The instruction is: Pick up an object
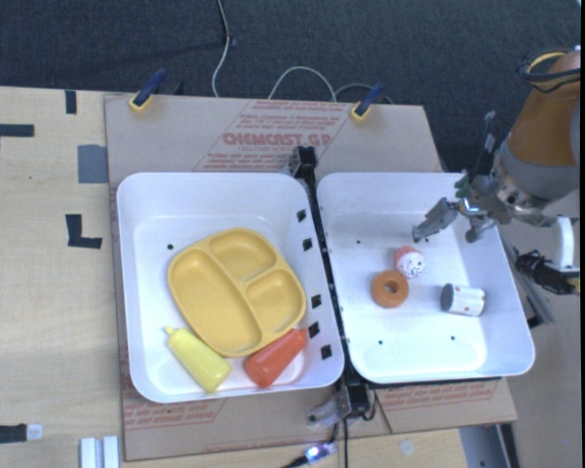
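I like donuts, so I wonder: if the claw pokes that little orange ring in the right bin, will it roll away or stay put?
The orange ring seems to lie flat, hole up, so a poke would probably slide it, not roll it. The right bin floor looks smooth, so it may skid easily. It looks small, probably light. The claw hangs nearby.

Red "CHEMCAST" lettering on the cardboard sheet (263, 136)

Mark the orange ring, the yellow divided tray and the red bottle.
orange ring (378, 290): camera view, on its left rim.
yellow divided tray (201, 286): camera view, in its large compartment.
red bottle (271, 359): camera view, mid-body.
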Tool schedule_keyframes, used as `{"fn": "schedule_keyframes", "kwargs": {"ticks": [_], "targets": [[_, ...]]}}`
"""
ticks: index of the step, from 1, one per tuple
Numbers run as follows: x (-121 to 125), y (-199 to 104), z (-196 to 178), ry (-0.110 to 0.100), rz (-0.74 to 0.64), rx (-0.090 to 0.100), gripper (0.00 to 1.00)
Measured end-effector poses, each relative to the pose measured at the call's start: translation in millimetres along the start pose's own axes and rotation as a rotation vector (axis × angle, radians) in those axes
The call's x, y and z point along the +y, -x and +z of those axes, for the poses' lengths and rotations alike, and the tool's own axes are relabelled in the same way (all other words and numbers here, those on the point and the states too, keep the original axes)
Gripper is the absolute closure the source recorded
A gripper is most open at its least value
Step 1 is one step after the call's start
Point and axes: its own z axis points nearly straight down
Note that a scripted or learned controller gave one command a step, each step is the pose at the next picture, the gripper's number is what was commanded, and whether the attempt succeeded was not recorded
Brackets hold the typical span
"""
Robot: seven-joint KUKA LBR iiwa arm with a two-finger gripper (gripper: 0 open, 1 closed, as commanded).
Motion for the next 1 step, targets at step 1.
{"fn": "schedule_keyframes", "kwargs": {"ticks": [1], "targets": [[-1.5,-3.7,64.7,0.000,0.000,0.000,0.00]]}}
